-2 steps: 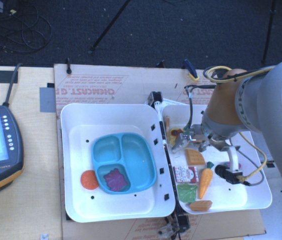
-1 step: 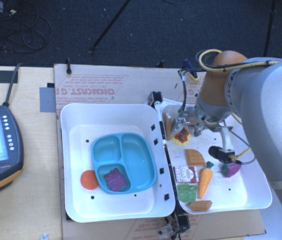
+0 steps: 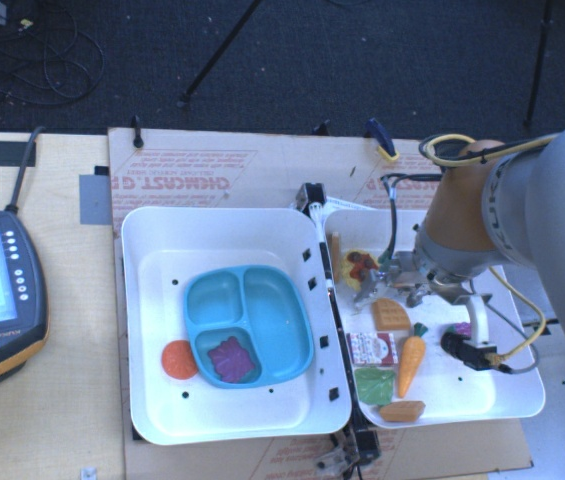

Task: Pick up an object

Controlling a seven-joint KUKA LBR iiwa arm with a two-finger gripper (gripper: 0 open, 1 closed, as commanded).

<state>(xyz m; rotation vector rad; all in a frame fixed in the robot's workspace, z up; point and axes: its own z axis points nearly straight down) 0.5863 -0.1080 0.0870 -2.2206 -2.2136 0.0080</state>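
Nearest you, the orange plastic carrot [image 3: 411,362] lies free in the right white bin [image 3: 522,398] beside a tan bread slice [image 3: 391,315], both candidates for the pick. Farther back, the end effector [image 3: 382,280] hangs low over that bin near small red pieces [image 3: 361,263], probably lining up a grasp; you cannot tell its state.

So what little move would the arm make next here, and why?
Probably a short drop straight down: the end effector hangs in the right bin, just above and left of the tan cracker-like piece, with nothing visibly held yet.
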